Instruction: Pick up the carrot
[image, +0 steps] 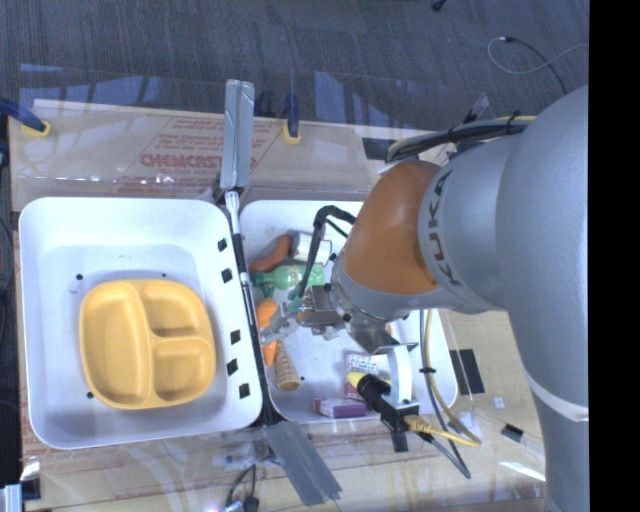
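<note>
2 white bins on my tabletop, left bin with a yellow divided tray, right bin under my arm, carrot near its left wall by a green item, gripper low just right of it, I cannot tell how its fingers stand

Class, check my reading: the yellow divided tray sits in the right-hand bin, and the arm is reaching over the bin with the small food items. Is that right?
One detail is wrong. The camera view shows the yellow divided tray in the left bin, not the right. The rest stands: the arm reaches over the right bin, where the small food items lie.
</note>
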